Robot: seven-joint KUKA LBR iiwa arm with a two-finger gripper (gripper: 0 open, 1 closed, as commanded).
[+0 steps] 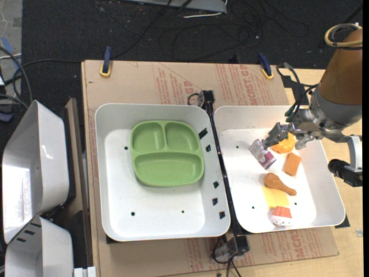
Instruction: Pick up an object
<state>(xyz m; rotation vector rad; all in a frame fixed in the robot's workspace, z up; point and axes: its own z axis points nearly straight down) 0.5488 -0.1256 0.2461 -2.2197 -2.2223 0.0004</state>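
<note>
Camera view: cardboard-topped bench (173, 82), dark floor (57, 22), cables; gripper (286, 135) low over right bin (242, 172), grip unclear.

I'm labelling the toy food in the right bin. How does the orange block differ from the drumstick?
The orange block is a plain wedge-like slab with flat faces; the drumstick is rounded, with a thick end tapering to a thin handle. The block is bright orange, the drumstick a duller brown-orange. The block lies nearer the claw, the drumstick further toward the bin's front. Both are small and rest loose on the bin floor.
</note>
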